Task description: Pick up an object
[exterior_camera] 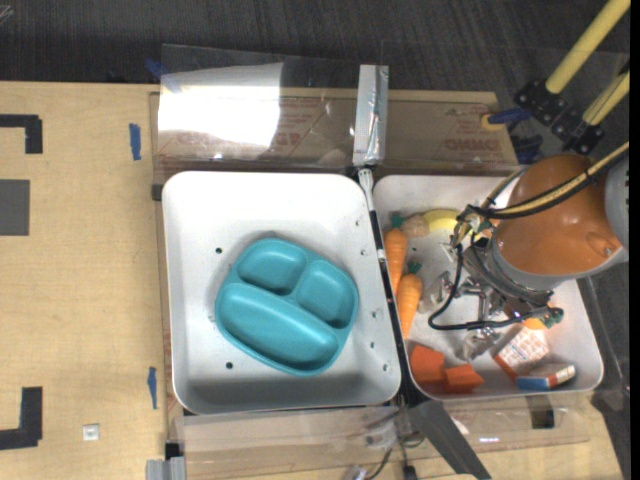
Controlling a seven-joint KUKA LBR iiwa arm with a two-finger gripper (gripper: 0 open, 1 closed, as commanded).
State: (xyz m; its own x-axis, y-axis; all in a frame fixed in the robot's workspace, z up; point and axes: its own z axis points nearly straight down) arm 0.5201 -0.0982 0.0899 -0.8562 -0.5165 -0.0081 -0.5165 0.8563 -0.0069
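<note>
Low over right-hand shallow white bin (588,340), grey two-finger gripper (490,323); grip state impossible to tell. Just below-right, touching or nearly so: small orange-and-white carton (524,349), long axis slanting toward upper right.

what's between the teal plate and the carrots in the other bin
In the camera view, the bins' touching walls lie between the teal plate and the carrots.
</note>
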